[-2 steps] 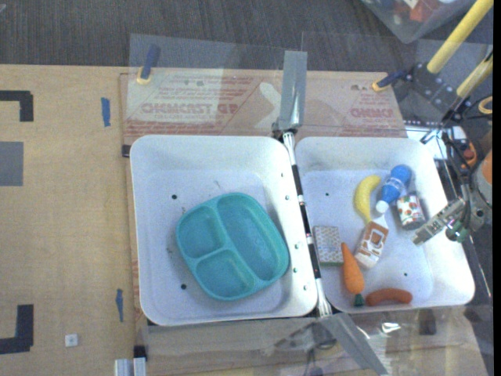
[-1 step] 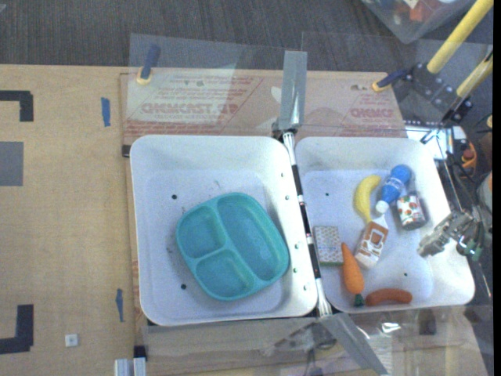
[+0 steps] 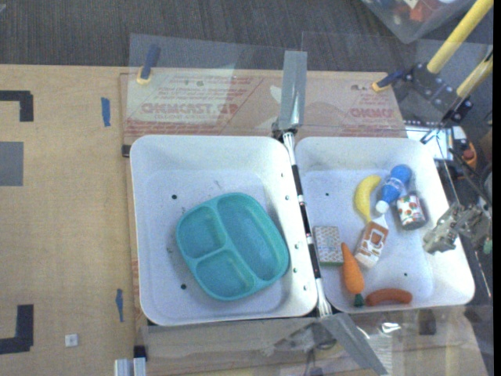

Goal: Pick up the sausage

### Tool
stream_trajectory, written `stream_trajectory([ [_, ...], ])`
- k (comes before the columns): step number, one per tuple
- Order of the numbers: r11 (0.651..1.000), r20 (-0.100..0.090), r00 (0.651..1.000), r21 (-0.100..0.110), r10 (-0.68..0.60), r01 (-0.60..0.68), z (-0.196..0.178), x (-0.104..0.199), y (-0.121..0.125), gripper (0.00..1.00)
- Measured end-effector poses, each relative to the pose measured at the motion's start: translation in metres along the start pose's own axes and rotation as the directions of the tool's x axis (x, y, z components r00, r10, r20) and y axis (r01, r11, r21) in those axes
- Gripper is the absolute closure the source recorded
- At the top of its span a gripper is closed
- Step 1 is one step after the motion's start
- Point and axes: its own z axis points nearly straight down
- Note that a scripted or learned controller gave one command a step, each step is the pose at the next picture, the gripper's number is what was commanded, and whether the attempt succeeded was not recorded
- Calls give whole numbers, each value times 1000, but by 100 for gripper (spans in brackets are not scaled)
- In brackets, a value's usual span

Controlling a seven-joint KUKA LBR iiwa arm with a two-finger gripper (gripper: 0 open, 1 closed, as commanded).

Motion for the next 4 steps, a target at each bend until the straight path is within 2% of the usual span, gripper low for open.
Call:
stream_trajectory([
  [1,967,-5,967,-1,-256,256,12,1,0,100],
  [2,890,1,890,-1,-457,457,-8,0,1,100],
  [3,797,1,797,-1,-604,604,-69,-1,0,100],
  [4,801,10,801,1,-599,599,-80,-3,0,100],
])
